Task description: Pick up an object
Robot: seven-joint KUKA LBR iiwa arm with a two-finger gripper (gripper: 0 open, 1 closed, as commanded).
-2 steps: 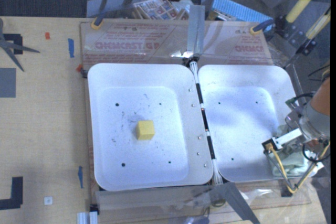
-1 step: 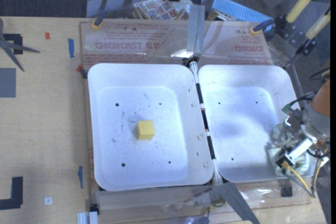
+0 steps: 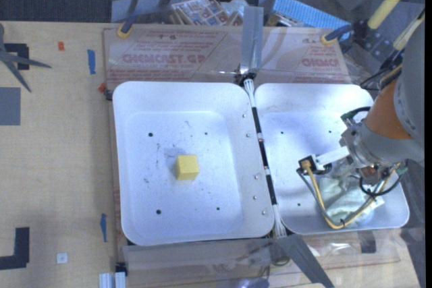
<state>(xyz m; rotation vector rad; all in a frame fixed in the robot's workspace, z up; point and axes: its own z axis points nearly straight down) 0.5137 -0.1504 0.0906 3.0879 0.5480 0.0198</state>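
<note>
Yellow block sits near the middle of the left bin, alone; arm's gripper is low over the right bin, near its front right corner — well apart from the block; finger state: cannot tell, wiring clutters it.

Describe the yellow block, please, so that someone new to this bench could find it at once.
Look at the bench with two shallow white bins side by side and take the left bin. Near its middle sits a small yellow block, alone on the white floor; its colour and cube shape set it apart from the dark specks around it.
</note>
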